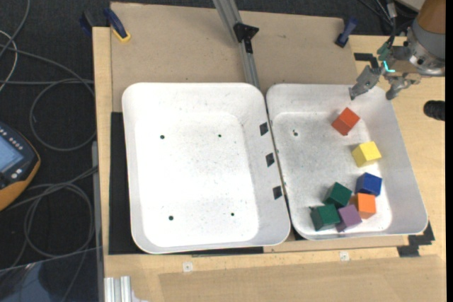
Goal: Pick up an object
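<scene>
My gripper [376, 87] hangs above the far right corner of the right bin [301, 152], open, with nothing between its two dark fingers. A red block [345, 121] lies just below and left of it, apart from the fingers. Farther toward the front sits a yellow block [367, 153]. In the bin's front right corner huddle a blue block [369, 184], an orange block [366, 203], a purple block [350, 216] and two green blocks [338, 193] [325, 216].
The left bin [191, 166] lies beside the right one, with black clips along the shared edge. A slanted metal pole [226, 7] rises behind the bins. Blue clamps [117, 25] [345, 32] hold the board's back edge. Cables trail over the floor at left.
</scene>
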Action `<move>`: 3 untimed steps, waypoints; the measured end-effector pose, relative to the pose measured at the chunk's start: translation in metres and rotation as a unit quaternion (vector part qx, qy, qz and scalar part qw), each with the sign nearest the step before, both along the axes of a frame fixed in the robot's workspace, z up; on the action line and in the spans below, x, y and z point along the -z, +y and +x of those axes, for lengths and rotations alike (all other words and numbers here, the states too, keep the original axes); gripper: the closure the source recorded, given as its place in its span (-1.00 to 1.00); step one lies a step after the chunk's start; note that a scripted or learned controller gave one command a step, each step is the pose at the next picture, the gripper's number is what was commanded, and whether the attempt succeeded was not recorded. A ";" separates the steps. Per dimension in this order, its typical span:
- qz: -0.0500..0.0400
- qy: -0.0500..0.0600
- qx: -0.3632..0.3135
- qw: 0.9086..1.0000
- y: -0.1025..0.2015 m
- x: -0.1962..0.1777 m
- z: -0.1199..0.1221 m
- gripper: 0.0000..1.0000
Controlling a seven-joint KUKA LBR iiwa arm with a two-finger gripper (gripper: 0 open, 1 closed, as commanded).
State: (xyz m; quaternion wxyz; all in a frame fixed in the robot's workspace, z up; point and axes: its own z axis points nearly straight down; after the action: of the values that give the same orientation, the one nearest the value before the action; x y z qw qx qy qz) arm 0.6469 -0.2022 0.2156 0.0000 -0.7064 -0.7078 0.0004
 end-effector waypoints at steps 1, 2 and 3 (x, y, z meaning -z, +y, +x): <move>0.000 0.002 0.001 1.000 -0.009 0.049 0.004 -1.00; 0.001 0.002 0.000 1.000 -0.006 0.099 0.013 -1.00; 0.000 0.001 0.000 1.000 -0.006 0.117 0.014 -1.00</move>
State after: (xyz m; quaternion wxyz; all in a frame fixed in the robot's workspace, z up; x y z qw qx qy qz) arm 0.6605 -0.2079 0.0988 0.0010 -0.7063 -0.7079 0.0009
